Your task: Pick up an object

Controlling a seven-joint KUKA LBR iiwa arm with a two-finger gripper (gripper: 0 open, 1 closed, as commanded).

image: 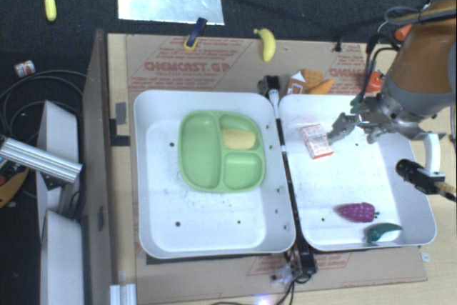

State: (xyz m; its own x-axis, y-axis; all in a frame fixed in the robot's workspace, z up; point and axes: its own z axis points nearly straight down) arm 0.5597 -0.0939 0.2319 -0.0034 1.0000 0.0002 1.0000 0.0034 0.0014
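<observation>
Bench (214, 61): banana (267, 44) beyond bins.

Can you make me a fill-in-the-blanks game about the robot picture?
1. The green plate lies in the ____ bin as the camera sees it.
2. The food sitting in the plate is coloured ____.
3. The purple grapes lie in the same bin as the small red and white ____.
4. The banana lies on the brown ____ beyond the bins.

Missing words: left; yellow; box; cardboard
</observation>
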